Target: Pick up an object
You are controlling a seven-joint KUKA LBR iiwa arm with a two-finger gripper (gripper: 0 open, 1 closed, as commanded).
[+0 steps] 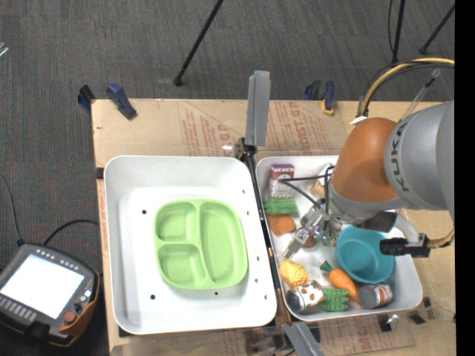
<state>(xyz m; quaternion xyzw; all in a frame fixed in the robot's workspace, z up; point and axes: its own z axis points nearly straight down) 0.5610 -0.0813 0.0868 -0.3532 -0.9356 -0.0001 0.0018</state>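
- The arm reaches down into the right bin (413, 291), with its gripper (303, 237) low over the middle of that bin, near its left wall.
- The gripper's tip hangs just above a bare patch of the bin floor, between an orange piece (282, 224) toward the far side and a yellow toy fruit (294, 274) toward the near side.
- How far the pincer is open cannot be told; it is small and dark against the clutter, and nothing can be made out in its hold.
- Candidates for the pick all lie in the right bin: a small carton (281, 179) at the far left corner, a green piece (281, 206) beside it, a teal bowl (364, 255) just right of the gripper, a toy carrot (343, 279), a printed can (305, 297) at the near edge and a second can (375, 296) near the near right corner.
- The left bin (122, 199) carries a green divided tray (200, 244) in its middle.
- As a judgement, the task is at the reach-and-descend stage: no object is lifted, so the grasp and the raise are both left to do.
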